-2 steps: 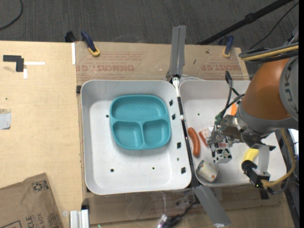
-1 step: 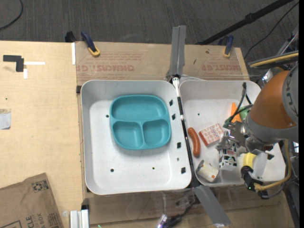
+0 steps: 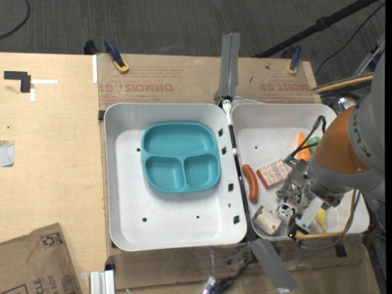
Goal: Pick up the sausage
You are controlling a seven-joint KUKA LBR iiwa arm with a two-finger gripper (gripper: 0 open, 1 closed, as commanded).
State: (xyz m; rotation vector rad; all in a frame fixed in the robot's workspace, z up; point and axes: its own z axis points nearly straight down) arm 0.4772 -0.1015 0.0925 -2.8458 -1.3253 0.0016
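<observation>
Tabletop: light wood, on the left side of the frame, with a brown cardboard box in the lower left corner.
Left bin: white and shallow, in the middle of the frame.
Plate: teal, with three sections, lying flat in the upper part of the left bin.
Clamps: a blue one with a yellow tip sits above the left bin, and another sits above the right bin.
Right bin: white, touching the left bin along the middle wall.
Sausage: red-orange and long, lying flat near the left wall of the right bin, pointing up and down in the frame. Nothing is touching it.
Packet: small, red and white, just right of the sausage.
Round thing: white and tan, at the bottom of the right bin, below the sausage.
Orange and green toy: right of the packet, partly behind the arm.
End effector: low in the right bin, right of the sausage and apart from it. I cannot tell how it is set.
Arm: grey with an orange band, on the right side of the frame.
</observation>
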